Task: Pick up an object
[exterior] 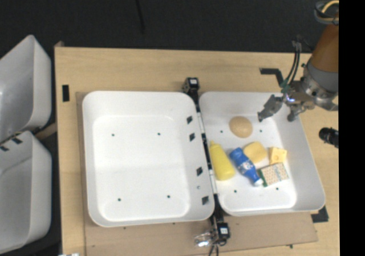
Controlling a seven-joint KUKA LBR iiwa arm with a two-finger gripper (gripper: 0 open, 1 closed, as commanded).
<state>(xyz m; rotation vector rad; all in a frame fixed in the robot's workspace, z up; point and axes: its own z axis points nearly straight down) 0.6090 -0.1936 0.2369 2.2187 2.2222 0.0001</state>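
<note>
The right bin (251, 203) holds a tan round ball (241, 126), a yellow bottle (220, 161), a blue bottle (247, 167), a pale yellow block (256, 152), a small yellow wedge (278, 154) and a patterned card-like piece (274, 174). My gripper (281, 109) hangs over the bin's far right corner, right of the tan ball. Its two dark fingers are spread apart with nothing between them.
The left bin (140, 158) lies beside the right one, joined along a hinge with black clips (199, 135). White moulded objects (20, 135) stand off the bench's left edge. A black bracket (271, 71) sits behind the right bin.
</note>
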